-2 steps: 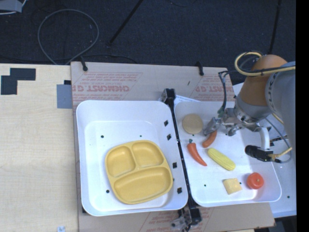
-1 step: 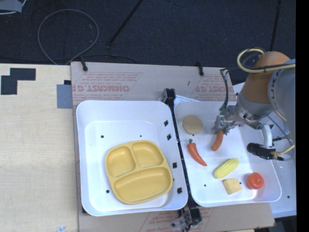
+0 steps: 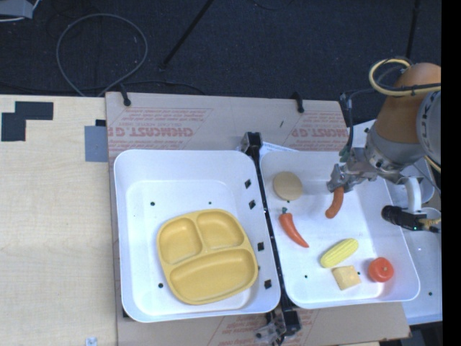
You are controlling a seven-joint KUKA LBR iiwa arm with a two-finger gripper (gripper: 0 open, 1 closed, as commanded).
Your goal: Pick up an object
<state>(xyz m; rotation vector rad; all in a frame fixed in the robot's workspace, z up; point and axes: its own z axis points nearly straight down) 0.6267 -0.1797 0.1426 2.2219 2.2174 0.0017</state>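
Sausage in the lift

The gripper (image 3: 341,187) pinches the top end of the sausage (image 3: 334,203), which hangs over the right bin (image 3: 315,295), seemingly clear of its floor; next comes a steady rise, keeping the pinch firm

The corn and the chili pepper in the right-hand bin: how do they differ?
The corn is yellow, stubby and thick; the chili pepper is red-orange, slim and tapers to a point, with a small green stem. The corn lies toward the near right of the white bin, beside a tan block; the chili pepper lies nearer the divider. Both lie flat, tilted diagonally.
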